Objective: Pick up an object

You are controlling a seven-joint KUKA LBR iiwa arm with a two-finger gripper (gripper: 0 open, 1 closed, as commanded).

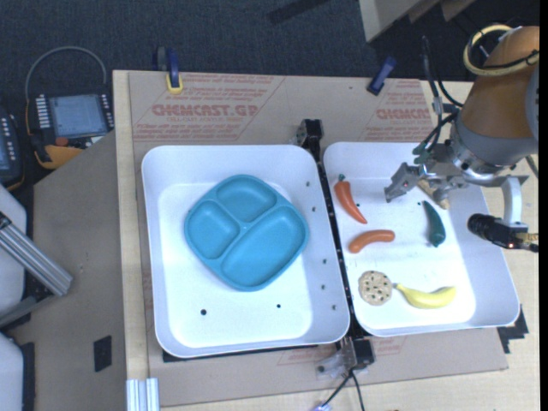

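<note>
Camera view: arm over the right bin, toy food spread below it.

Reaching in from the right, the gripper [419,185] hovers with fingers spread apart and nothing between them, above the right bin [492,313] near its far wall. A dark green pepper [434,223] lies just below it; a red chili [346,200] hugs the left wall, a sausage [371,240] sits mid-bin, and a cookie [374,287] touches a banana [427,295] near the front rim. The left bin [163,255] holds a blue divided plate [247,231] with bare floor all around.
</note>
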